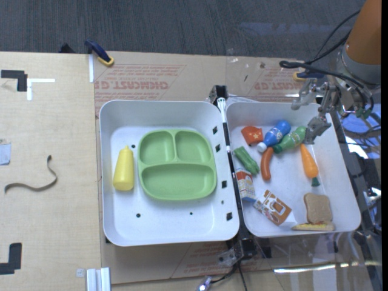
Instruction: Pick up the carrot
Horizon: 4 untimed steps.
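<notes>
— Carrot (309,162) first: where does it lie?
— In the right bin (347,180), toward three o'clock of its floor, a short orange piece lying lengthwise from twelve to six, near the right wall.
— And the gripper (317,128)?
— Over the same bin, at about twelve o'clock from the carrot and close above its upper end. I cannot tell how its pincer stands; nothing shows between the tips.
— What lies beside the carrot?
— At ten o'clock from it a green bottle (291,140) and a blue-capped bottle (277,133), touching each other. At nine o'clock a sausage (267,163). At six o'clock a slice of bread (317,208).
— And the other bin?
— The left bin (115,217) holds a green divided plate (177,164) at its middle, with a yellow bottle (123,168) just beside it at nine o'clock.
</notes>
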Motion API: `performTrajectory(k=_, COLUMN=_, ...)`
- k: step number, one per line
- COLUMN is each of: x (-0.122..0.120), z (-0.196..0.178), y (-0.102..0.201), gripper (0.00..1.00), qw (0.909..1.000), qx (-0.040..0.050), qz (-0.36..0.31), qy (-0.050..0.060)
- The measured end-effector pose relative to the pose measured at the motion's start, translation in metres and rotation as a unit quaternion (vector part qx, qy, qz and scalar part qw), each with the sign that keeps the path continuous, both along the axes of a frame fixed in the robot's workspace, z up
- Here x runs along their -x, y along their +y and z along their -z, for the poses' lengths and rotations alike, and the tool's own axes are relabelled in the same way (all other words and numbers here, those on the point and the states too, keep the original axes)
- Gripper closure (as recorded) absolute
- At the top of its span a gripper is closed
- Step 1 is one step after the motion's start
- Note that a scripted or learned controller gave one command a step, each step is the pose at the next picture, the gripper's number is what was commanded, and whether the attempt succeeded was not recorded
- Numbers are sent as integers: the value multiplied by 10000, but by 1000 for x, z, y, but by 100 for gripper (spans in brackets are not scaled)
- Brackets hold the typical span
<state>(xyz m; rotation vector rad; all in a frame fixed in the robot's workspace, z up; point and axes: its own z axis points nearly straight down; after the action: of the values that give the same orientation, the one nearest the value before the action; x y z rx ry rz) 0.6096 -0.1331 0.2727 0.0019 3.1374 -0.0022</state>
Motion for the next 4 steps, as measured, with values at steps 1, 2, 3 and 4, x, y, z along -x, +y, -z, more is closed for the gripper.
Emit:
performTrajectory(k=1, x=-10, z=134, y=-31, gripper=0, qw=9959, qx=-6, qz=909, qy=8)
performTrajectory(k=2, x=21, z=180, y=-57, gripper=0, qw=9992, qx=-6, qz=388, qy=0)
performTrajectory(k=3, x=18, z=169, y=-56, gripper=100, qw=9993, qx=4, qz=366, qy=-34)
performTrajectory(k=4, x=40, z=110, y=-89, gripper=100, qw=9999, qx=0, qz=108, qy=-11)
